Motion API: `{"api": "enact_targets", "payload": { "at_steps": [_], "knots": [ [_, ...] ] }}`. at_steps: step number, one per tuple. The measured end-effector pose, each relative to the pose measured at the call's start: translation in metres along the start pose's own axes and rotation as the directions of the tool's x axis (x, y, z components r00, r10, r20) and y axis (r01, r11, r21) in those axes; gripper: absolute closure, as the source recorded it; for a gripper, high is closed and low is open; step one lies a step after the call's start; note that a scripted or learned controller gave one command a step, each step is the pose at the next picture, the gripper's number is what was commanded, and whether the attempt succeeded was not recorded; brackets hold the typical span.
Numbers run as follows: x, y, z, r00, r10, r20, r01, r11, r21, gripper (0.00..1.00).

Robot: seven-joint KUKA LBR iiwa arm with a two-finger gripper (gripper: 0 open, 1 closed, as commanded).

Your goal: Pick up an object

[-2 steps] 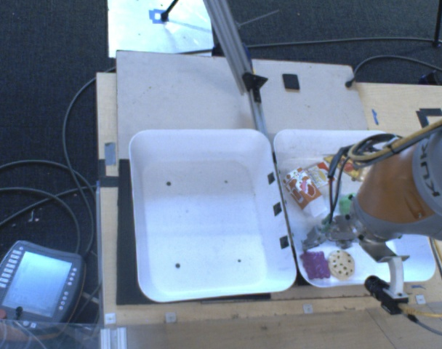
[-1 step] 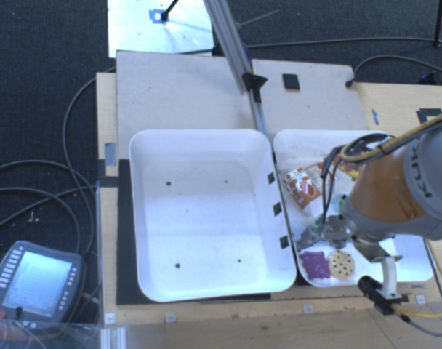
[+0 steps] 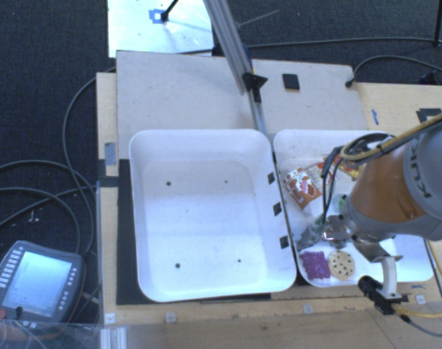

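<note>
1. camera view looks down at a slant on the bench (image 3: 185,100), which carries two shallow white bins side by side.
2. the grey arm (image 3: 417,187) with its orange band reaches in from the right and hangs over the right bin (image 3: 297,142).
3. the gripper (image 3: 324,233) sits low over the near part of that bin, its metal tip pointing toward the wall between the bins.
4. i cannot tell whether the gripper is spread or closed, since the wrist covers much of it, and nothing can be seen pinched there.
5. just below the gripper tip lie a purple object (image 3: 315,265) and, touching it on its right, a round cookie-like piece with dark spots (image 3: 342,265).
6. above the gripper tip, toward the far side of the same bin, lies a red and white packet (image 3: 302,185), tilted.
7. left of the gripper, past the dividing wall, is the left bin (image 3: 206,217).
8. far to the left, off the bench, a handheld control pendant (image 3: 33,281) rests among dark cables.
</note>
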State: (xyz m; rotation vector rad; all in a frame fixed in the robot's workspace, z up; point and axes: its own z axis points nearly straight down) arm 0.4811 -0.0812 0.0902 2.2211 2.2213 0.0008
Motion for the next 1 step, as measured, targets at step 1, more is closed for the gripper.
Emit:
{"api": "enact_targets", "payload": {
  "at_steps": [1],
  "knots": [
    [-0.0014,0.0000,0.0000,1.000,0.000,0.000,0.000,1.000,0.000,0.00]
  ]
}}
